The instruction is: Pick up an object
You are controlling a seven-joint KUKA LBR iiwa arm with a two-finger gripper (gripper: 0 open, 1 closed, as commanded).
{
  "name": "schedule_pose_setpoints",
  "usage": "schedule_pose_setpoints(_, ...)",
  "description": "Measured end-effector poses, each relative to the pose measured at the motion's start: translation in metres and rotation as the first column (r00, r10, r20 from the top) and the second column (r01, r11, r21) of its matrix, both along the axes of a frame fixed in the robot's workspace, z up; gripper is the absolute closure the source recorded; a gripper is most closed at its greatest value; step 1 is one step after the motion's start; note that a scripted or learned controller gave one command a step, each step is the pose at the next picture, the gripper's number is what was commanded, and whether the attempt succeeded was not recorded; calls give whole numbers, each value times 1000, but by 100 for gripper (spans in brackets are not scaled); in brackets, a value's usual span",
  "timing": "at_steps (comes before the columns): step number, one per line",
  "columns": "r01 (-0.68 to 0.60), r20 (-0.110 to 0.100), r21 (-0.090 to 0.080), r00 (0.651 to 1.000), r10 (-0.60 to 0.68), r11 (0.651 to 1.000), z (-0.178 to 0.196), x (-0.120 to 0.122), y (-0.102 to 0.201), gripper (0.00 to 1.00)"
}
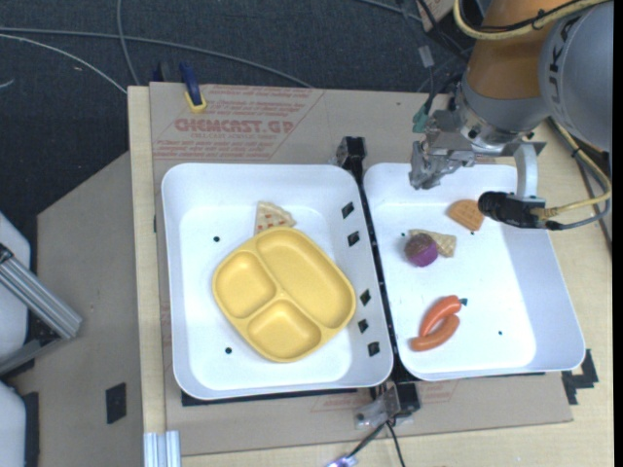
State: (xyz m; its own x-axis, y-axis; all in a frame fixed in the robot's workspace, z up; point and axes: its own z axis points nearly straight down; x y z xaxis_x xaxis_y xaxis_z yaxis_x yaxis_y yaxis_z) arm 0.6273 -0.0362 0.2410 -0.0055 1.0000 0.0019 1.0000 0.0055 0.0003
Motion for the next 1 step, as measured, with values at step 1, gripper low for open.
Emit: schedule_pose_setpoints(1, 0, -4, 1, 1000, 0, 1000, -10, -12, 54, 100)
